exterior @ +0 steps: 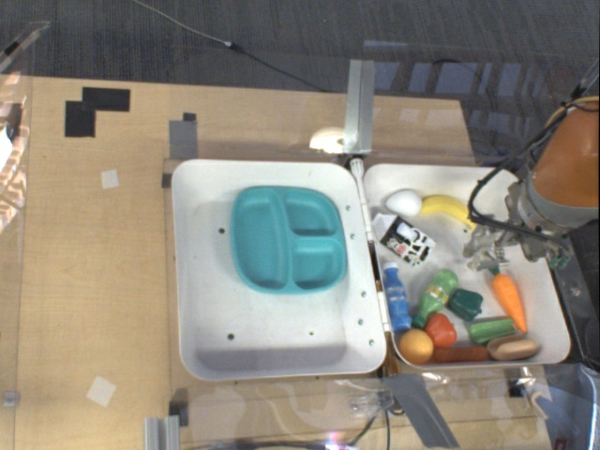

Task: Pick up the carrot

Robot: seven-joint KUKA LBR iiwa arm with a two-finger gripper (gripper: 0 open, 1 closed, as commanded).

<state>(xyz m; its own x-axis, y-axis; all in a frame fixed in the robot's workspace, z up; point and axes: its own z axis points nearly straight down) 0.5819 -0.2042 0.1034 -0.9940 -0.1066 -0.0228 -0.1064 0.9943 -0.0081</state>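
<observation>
Currently the carrot [509, 302] lies in the right-hand bin [559, 345], near that bin's right wall, with its narrow end pointing down toward the front corner and its top end up toward the jaws [487, 254]. The jaws hang just above that top end, at the end of the grey arm [562, 181] that enters from the right; whether they stand open or closed cannot be told from this slant, and nothing is seen held between them. Risk one: crowding. A green pepper [465, 301], a green cucumber [491, 328] and a brown bread roll [512, 349] lie just beside the carrot's lower half, so a descent placed too far down its length would likely strike or trap a neighbour instead. Risk two: shape. The carrot tapers and looks smooth, so a closure near the thin end would probably let it slide out on the lift. Risk three: orientation. The carrot lies at a slant to the bin wall; jaws not turned across its long axis may push it sideways rather than clamp it. Risk four: the wall. The carrot sits near the right rim, and an outer finger may land on the rim or wedge against it. The banana [446, 209] and the white egg [404, 202] lie apart and pose no hazard. The left bin [202, 345] with the teal plate [289, 238] stands well apart on the desk [84, 289].
</observation>
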